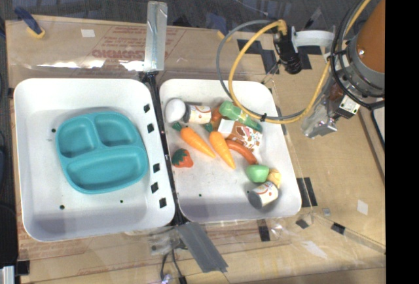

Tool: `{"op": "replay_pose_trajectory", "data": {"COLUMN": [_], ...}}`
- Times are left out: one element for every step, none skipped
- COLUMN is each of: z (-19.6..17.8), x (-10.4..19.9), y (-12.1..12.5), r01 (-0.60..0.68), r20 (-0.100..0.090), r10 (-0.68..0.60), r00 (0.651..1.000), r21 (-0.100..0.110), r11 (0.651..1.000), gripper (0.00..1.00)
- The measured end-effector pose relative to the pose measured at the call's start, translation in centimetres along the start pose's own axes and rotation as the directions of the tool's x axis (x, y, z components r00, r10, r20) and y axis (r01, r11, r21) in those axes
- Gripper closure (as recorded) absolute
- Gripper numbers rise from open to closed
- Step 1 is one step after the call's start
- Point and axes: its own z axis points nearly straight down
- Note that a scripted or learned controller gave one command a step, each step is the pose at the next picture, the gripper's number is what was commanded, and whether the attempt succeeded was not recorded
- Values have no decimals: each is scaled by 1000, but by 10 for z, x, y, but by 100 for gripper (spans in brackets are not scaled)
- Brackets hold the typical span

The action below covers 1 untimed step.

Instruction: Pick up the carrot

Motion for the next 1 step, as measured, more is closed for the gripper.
{"op": "replay_pose_trajectory", "data": {"z": [-16], "x": [-8], "y": [20], "r01": [235], "r20": [6], "r10": [-235], "r00": [972], "r21": [-3], "r11": [972], "gripper": [100]}}
